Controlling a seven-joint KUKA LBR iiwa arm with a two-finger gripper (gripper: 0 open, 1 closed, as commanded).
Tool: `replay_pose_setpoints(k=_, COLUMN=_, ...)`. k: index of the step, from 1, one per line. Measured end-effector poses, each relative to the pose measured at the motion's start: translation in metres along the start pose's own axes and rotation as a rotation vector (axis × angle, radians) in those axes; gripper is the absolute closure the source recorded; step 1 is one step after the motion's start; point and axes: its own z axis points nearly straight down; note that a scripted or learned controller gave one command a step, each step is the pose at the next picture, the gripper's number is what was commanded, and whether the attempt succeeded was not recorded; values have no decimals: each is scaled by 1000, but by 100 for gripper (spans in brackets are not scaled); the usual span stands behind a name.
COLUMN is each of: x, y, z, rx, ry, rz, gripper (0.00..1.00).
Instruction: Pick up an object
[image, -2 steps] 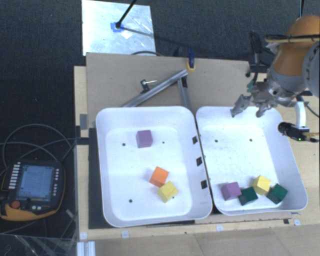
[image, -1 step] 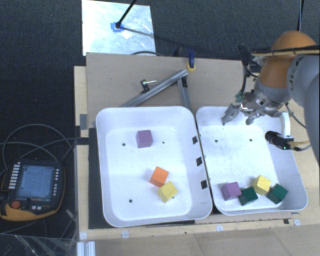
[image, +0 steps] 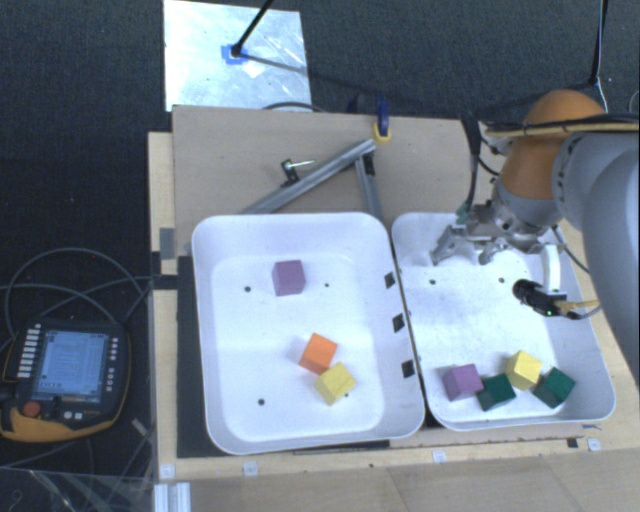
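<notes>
In right bin (image: 590, 350) — four cubes (image: 507, 381) clustered, front.

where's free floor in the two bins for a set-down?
Left white bin: bare along the left wall and front-left, away from the purple cube, orange cube and yellow cube. Right white bin: bare mid-floor, below the gripper. Crowded: front edge, five-cube cluster.

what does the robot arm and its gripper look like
The grey KUKA arm has a rounded orange band above the wrist. Below it sits a pale metallic gripper with splayed prongs. Dark cables run alongside the wrist.
</notes>
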Motion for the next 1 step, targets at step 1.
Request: replay_pose_setpoints(k=1, x=-1, y=3, z=-15, rx=-8, ry=-1, rz=-2, gripper=100)
